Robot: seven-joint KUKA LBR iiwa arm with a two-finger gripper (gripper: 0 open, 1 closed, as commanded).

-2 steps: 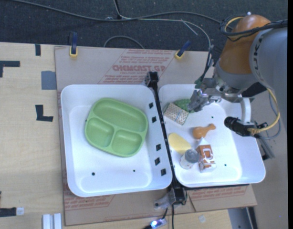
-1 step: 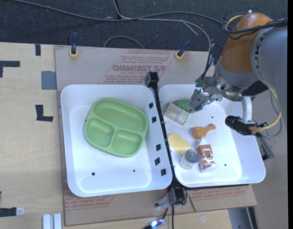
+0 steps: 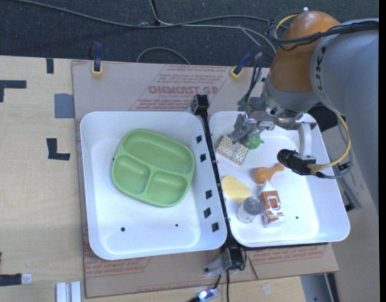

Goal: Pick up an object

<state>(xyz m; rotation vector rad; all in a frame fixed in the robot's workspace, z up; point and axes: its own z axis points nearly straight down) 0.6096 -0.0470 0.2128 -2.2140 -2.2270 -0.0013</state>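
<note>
1. While the grey arm (image 3: pixel 344 74) is reaching in from the right with its orange band (image 3: pixel 300 43) showing above the wrist, the gripper (image 3: pixel 244 133) is hanging low over the far left part of the right bin (image 3: pixel 331 225).
2. The gripper is sitting just above a small patterned square packet (image 3: pixel 232 148) and a green object (image 3: pixel 253 141); the metal parts are blurring together there, so I cannot tell how the jaws are standing or whether anything is sitting between them.
3. The patterned packet is lying tilted near the divider between the bins, with the green object just beside it on the right.
4. Nearer the middle of the right bin, an orange pear-shaped object (image 3: pixel 266 172) is lying on its side, and a black cable fitting (image 3: pixel 293 161) on the arm is hanging just beside it.
5. A yellow wedge-like object (image 3: pixel 236 186) is lying near the divider, below the packet.
6. A small clear cup-like object (image 3: pixel 248 209) is resting just below the yellow one, and a red and white carton (image 3: pixel 271 207) is lying just beside it on the right.
7. In the left bin (image 3: pixel 99 231), a light green divided plate (image 3: pixel 153 167) is lying flat, turned at a slant, well apart from the gripper.
8. Both bins are sitting on a brown cardboard sheet (image 3: pixel 174 87) on the bench.
</note>
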